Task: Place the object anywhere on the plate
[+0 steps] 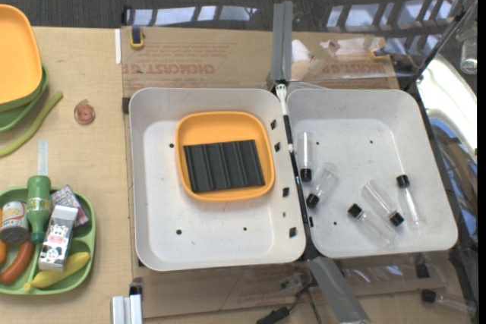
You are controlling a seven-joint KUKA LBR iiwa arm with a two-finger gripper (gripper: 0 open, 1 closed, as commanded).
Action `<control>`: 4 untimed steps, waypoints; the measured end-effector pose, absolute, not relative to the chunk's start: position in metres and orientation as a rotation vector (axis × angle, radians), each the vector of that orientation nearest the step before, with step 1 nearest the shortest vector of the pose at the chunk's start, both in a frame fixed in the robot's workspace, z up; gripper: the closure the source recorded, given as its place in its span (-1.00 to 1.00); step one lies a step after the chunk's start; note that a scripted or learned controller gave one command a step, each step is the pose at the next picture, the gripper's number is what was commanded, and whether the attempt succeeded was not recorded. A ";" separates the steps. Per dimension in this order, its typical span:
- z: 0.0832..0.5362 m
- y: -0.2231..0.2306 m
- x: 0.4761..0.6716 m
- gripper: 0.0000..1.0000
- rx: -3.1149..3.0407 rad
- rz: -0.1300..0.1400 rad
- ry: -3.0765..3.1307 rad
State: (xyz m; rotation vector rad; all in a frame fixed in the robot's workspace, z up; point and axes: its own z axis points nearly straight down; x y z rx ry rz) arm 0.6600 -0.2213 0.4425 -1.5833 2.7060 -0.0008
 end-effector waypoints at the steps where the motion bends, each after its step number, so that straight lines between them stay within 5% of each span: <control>1: 0.442 -0.221 0.660 1.00 -1.895 -0.001 2.498; 4: 0.440 -0.212 0.660 1.00 -2.754 0.004 1.502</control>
